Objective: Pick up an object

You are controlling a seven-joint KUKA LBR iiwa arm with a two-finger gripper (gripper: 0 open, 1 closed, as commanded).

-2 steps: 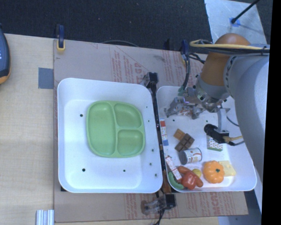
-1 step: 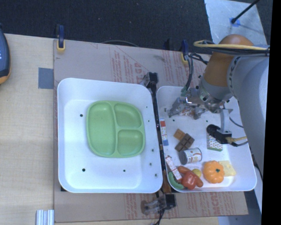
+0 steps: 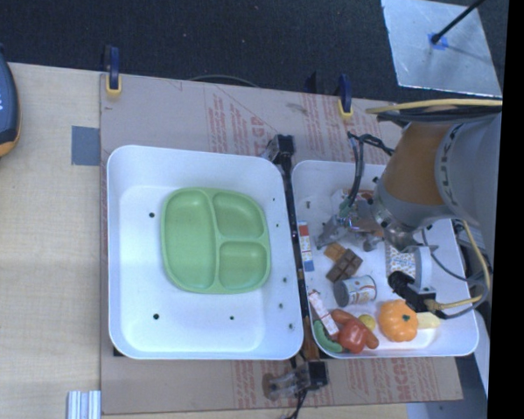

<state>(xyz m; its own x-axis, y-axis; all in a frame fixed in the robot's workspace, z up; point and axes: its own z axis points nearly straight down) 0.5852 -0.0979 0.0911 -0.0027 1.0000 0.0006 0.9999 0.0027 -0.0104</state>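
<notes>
Camera view: arm [image 3: 426, 169] reaches into the right bin [image 3: 465, 346], over the clutter.
Tool [image 3: 359, 225] low among small items, likely seeking one; grip unclear; green plate [image 3: 215, 240] sits alone in the left bin [image 3: 127, 267].

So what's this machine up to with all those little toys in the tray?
The grey and orange robot arm reaches in over the right white bin, which holds a jumble of small things: a little orange pumpkin, a small can, a brown block and some red toy food. Its claw is down near the top of that pile. The left bin holds a green divided plate.
</notes>
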